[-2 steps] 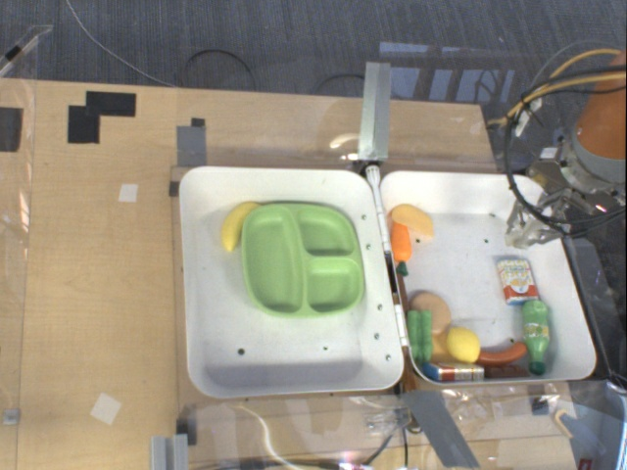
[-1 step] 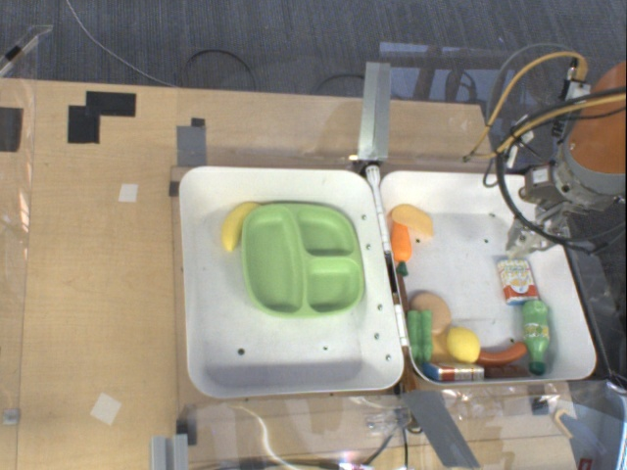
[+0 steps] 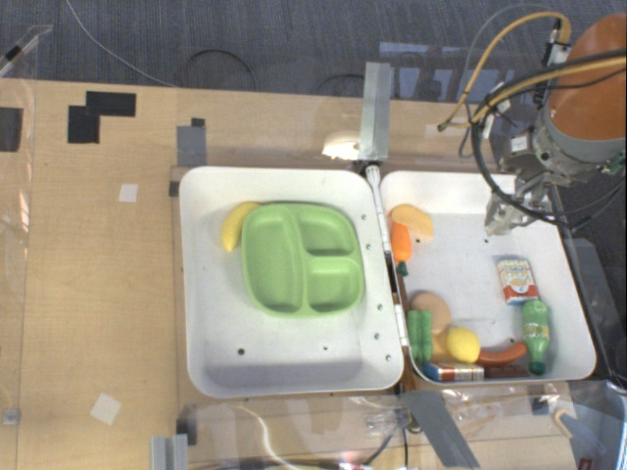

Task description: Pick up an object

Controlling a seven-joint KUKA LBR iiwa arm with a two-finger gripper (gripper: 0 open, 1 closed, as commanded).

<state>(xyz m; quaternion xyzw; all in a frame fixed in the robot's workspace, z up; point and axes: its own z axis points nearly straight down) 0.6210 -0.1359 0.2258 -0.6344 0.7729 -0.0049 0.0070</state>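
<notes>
Gripper (image 3: 511, 213) hovers at the right bin's (image 3: 460, 262) one o'clock; can't tell its spread. Carton (image 3: 515, 280) below sits near the wall, and could slip.

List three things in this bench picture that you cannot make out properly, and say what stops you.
1. Gripper: camera view; too small and cable-cluttered to tell its finger state.
2. Banana: the green divided plate covers its right part.
3. Small carton: its label print is too small to read.

Even, bright overhead light gives soft shadows, a glare patch on the upright grey metal post (image 3: 375, 116), and slightly soft focus.
</notes>
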